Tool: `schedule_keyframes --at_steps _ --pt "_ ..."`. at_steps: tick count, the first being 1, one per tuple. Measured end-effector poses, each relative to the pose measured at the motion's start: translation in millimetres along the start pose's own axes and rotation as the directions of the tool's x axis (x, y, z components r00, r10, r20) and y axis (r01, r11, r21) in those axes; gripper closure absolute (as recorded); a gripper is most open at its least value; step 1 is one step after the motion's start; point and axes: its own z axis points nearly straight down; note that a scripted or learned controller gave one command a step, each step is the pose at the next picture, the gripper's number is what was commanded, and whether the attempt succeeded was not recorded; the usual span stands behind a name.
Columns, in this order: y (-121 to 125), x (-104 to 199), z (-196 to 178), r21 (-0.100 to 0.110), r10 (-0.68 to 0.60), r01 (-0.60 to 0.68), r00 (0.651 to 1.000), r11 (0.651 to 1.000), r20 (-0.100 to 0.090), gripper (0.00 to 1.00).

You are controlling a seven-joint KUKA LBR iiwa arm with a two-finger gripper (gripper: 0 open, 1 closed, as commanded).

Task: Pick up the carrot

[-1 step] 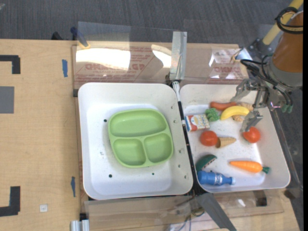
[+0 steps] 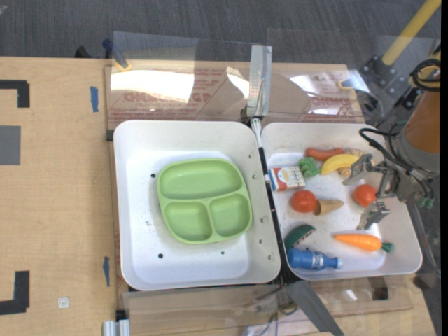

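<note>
1. The carrot (image 2: 359, 241) lies flat near the front edge of the right bin (image 2: 409, 257), thick end left, green top pointing right — nothing touching it.
2. It looks like a toy: light, stiff and smooth, so likely slippery and apt to roll.
3. I'd take it across the thick orange middle, not the tapering end.
4. The gripper (image 2: 369, 191) hangs just behind it, fingers spread apart and holding nothing, a red tomato-like toy (image 2: 364, 194) between them.

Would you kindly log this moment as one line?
tool: open, above right bin | carrot: lying in bin, not held | task: pending
</note>
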Motion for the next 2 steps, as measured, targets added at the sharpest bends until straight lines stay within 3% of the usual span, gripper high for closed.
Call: schedule_keyframes --at_steps 1,2 --pt "14 28 46 0.007 -0.265 0.265 0.964 0.964 0.013 0.0" --pt "22 49 72 0.003 -0.574 0.574 0.819 0.819 0.003 0.0"
